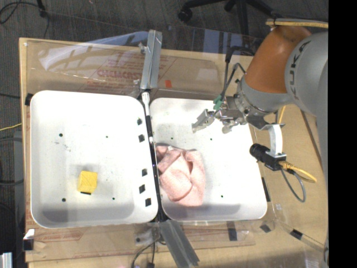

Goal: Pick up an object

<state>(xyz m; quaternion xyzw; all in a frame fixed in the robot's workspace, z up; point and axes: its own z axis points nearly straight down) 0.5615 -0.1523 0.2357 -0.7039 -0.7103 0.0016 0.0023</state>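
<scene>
Seen from above at a slant, the wooden bench (184, 71) carries two shallow white plastic bins side by side, parted by a grey metal bar (149, 60) that runs up from their shared edge. The left bin (56, 110) holds a small yellow block of sponge-like material (87, 181), lying near the front of the bin floor, well apart from every wall. The right bin (234, 172) holds a crumpled pink cloth (179, 174), bunched against the bin's left wall close to the divider and reaching toward the front. The grey arm with its orange band (273, 60) reaches in from the right, and its two-finger tool (215, 121) hovers above the rear half of the right bin, beyond the pink cloth and apart from it. The two fingers stand spread, one pointing toward the divider and one nearer the wrist, with nothing between them. A black fitting (266, 155) with a yellow cable (298, 172) hangs just beside the right bin's right rim.
</scene>
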